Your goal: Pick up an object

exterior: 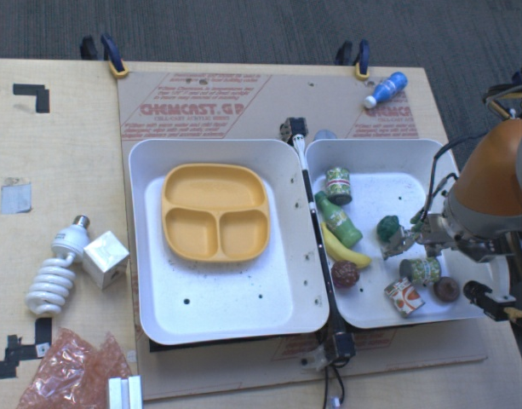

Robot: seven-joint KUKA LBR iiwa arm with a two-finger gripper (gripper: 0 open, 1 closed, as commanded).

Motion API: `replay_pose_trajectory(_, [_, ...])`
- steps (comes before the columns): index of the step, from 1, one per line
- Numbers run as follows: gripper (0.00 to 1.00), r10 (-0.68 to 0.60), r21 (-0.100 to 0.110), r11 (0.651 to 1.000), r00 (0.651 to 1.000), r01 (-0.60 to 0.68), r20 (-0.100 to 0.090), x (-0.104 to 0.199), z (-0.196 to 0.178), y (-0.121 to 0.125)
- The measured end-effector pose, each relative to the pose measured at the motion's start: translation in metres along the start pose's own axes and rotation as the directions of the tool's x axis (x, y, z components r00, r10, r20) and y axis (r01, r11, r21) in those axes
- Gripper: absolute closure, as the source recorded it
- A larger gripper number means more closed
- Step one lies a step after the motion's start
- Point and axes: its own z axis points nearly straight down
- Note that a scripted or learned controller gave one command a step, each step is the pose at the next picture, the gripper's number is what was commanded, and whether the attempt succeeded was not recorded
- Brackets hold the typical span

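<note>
Hovering low in the right bin (431, 156), hand (403, 243) sits between green toy (388, 227) and small can (421, 270); finger state I cannot tell.

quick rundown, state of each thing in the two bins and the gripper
yellow three-compartment plastic tray: flat in left bin
green plastic bottle: lying on its side
yellow banana: lying flat
small green-labelled can: upright
gripper: low over right bin, nothing seen between its fingers
</note>
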Motion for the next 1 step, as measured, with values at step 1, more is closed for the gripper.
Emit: replay_pose_trajectory(1, [0.00,-0.002,-0.002,1.000,1.000,0.002,0.001,-0.0096,-0.0007,0.1130])
